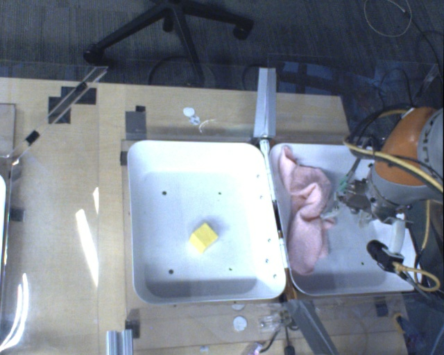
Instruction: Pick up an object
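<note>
In the camera view, two shallow white bins sat side by side on a pale wooden worktop [69,229], the left bin [149,277] wider in the picture than the right bin [347,281], with a grey metal divider bar [265,104] running up from the seam between them toward 12 o'clock. A small yellow block [204,238] lay on the floor of the left bin, a little toward 6 o'clock of that bin's centre, well apart from all four walls. In the right bin a crumpled pink cloth [305,211] was stretched along the wall at 9 o'clock, from near the corner at 11 o'clock down toward 7 o'clock, its folds bunched thickest at the top. The grey arm [406,184], with its orange band [409,139] above the wrist, reached in from 3 o'clock over the right bin, trailing yellow and black cables. The gripper [331,208] sat at the cloth's 3 o'clock edge, touching or just above the fabric; whether it was spread or closed, and whether any cloth lay between its tips, could not be told from this slanted angle. Beyond the worktop at 12 o'clock, the black legs of a chair base [173,21] stood on dark carpet, and small white discs [189,112] lay on the worktop just above the left bin.
</note>
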`<state>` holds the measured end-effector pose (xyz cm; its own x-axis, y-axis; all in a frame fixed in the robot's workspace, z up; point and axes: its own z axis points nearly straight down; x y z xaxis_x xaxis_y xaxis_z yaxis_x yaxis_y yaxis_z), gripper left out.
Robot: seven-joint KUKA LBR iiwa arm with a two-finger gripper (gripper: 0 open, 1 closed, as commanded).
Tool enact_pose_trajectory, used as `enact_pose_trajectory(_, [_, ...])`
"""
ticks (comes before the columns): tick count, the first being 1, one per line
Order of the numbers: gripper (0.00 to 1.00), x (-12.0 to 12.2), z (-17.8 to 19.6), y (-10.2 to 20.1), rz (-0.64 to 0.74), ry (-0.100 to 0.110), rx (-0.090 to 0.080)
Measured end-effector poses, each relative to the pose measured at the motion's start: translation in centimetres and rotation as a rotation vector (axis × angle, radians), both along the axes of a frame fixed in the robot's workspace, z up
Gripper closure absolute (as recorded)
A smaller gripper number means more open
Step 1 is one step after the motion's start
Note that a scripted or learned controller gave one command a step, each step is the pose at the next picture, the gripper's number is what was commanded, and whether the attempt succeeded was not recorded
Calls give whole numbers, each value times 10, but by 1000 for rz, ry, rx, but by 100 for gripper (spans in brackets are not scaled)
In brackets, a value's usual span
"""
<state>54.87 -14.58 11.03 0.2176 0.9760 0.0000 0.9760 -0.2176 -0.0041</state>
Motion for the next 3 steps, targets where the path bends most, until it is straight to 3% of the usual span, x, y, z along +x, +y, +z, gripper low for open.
enact_pose_trajectory(1, [0, 80, -21, 13, 200, -16, -4])
enact_pose_trajectory(2, [100, 82, -12, 16, 206, -18, -2])
enact_pose_trajectory(3, [100, 90, 127, 19, 313, -6, -2])
